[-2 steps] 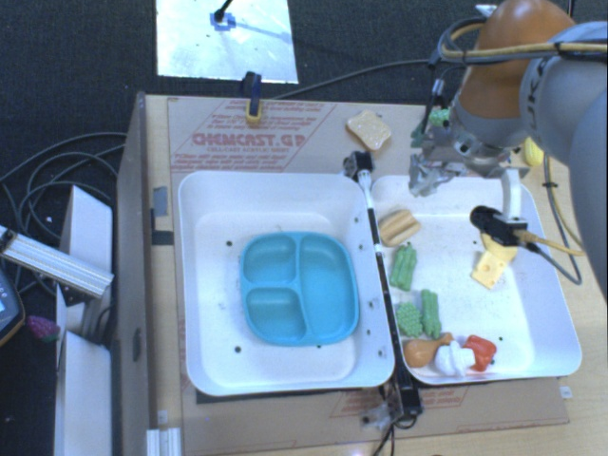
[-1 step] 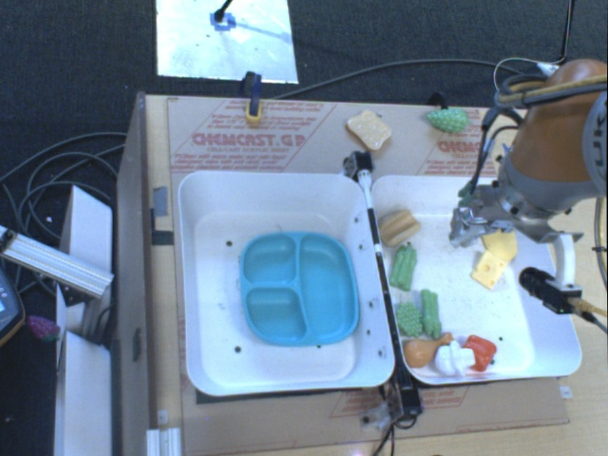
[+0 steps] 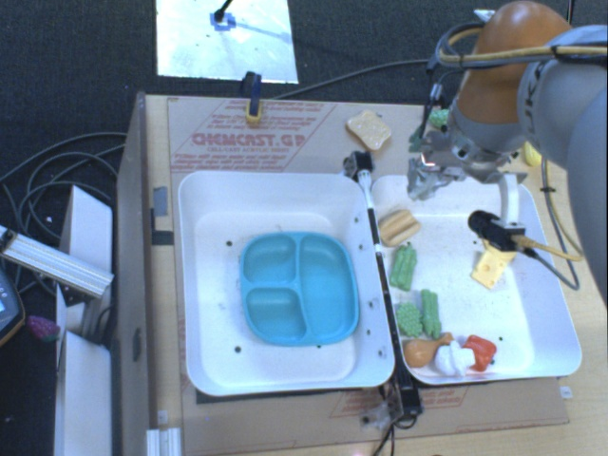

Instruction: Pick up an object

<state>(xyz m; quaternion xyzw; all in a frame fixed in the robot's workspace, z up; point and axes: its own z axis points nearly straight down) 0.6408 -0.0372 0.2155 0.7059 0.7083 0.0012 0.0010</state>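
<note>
Camera view: red print on the cardboard sheet [image 3: 249,141] reads "CHEMCAST GP". The gripper [image 3: 425,184] hangs over the right bin's [image 3: 556,326] far-left corner; its state can't be told. The toy bread roll [image 3: 398,226] lies just nearer.

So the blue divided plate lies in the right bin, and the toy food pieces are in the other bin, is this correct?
Not quite. In the camera view the blue divided plate lies in the left bin, not the right one. The toy food pieces, such as the green beans and the cheese slice, are in the right bin.
</note>
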